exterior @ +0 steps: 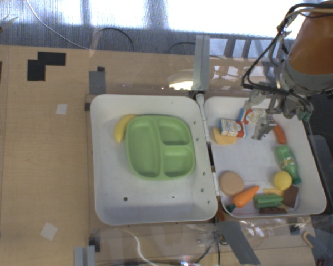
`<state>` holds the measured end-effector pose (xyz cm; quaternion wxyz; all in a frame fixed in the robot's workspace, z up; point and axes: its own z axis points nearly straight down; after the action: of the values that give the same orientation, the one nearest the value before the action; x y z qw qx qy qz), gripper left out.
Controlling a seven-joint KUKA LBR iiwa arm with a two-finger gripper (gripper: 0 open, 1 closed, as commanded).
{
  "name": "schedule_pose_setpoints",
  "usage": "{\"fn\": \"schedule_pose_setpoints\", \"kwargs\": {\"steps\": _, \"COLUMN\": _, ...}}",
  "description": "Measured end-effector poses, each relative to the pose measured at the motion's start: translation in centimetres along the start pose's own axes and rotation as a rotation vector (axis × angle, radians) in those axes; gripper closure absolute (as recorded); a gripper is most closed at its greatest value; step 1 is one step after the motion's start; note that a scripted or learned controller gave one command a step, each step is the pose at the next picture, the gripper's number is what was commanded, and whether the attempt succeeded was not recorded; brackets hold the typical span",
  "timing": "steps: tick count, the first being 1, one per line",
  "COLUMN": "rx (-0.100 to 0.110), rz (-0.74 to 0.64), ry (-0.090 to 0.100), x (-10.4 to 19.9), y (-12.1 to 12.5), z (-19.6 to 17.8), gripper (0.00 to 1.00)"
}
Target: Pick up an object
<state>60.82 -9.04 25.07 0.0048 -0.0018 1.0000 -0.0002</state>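
Note:
My gripper hangs over the back part of the right bin, below the orange band of the arm. Just left of it lie a small white and blue carton and a yellow wedge. A red and white packet lies right behind it. To its right is a small orange carrot. I see nothing held in the gripper.
The right bin's front holds a green bottle, a lemon, a tan disc, a larger carrot, a green block and a brown piece. The left bin holds a green divided plate and a banana.

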Motion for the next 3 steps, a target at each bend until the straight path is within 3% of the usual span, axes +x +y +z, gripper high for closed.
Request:
{"fn": "schedule_pose_setpoints", "kwargs": {"steps": 1, "rx": 0.004, "rz": 0.117, "ry": -0.010, "x": -4.9, "y": -8.7, "z": 11.0, "gripper": 0.00}}
{"fn": "schedule_pose_setpoints", "kwargs": {"steps": 2, "rx": 0.001, "rz": 0.188, "ry": 0.009, "x": -3.4, "y": -11.6, "z": 16.3, "gripper": 0.00}}
{"fn": "schedule_pose_setpoints", "kwargs": {"steps": 3, "rx": 0.002, "rz": 0.214, "ry": -0.001, "x": 1.5, "y": -11.6, "z": 16.2, "gripper": 0.00}}
